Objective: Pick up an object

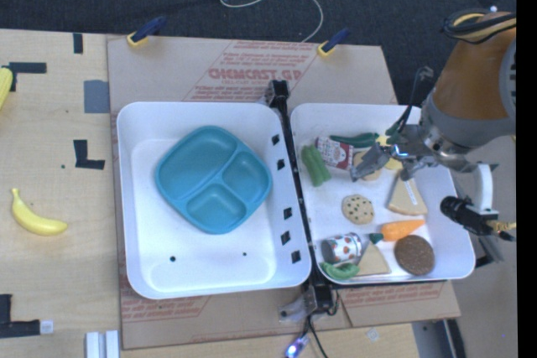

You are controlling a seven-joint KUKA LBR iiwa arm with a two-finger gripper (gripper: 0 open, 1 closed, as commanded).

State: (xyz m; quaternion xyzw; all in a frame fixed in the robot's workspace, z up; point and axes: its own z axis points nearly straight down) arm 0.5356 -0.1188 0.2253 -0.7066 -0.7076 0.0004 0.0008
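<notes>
The right bin (457, 264) holds several toy foods: a green pickle (316, 168), a red-labelled bottle (336, 153), a green bean pod (352, 138), a chip cookie (358, 209), a pale cheese wedge (407, 199), an orange carrot (401, 228), a brown patty (414, 254) and a small can (342, 247). My gripper (388, 166) hangs low over the bin's upper middle, just right of the bottle. Its fingers are spread apart, open, with a small yellow piece (391, 163) showing between them; I cannot tell whether they touch it.
The left bin (138, 264) carries a blue divided plate (214, 179). A black divider (289, 180) runs between the bins. A yellow banana (35, 218) lies on the bench at far left. The arm's grey and orange body (474, 88) looms over the right bin's right edge.
</notes>
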